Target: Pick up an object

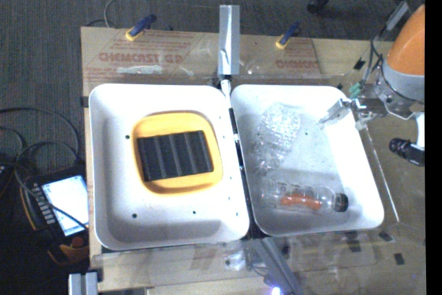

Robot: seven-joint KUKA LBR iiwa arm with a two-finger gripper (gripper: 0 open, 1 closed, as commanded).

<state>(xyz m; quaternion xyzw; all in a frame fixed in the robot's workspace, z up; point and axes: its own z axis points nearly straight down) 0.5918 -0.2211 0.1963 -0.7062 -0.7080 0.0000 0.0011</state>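
Note:
The right bin (359, 169) holds two things. A clear plastic bottle (304, 200) with a black cap and something orange inside lies on its side near the front wall. A crumpled clear plastic piece (276, 129) lies further back, toward the bin's left side. My gripper (343, 109) hangs over the far right corner of this bin, apart from both, with nothing seen in it. In the left bin (110, 121) a flat yellow-rimmed object with a black ribbed middle (176, 152) lies in the centre.
A metal post (228, 45) stands behind the gap between the bins. Two blue-and-yellow clamps (140, 26) hold the cardboard backing. A device with a lit screen (59, 200) and cables lie on the floor at left.

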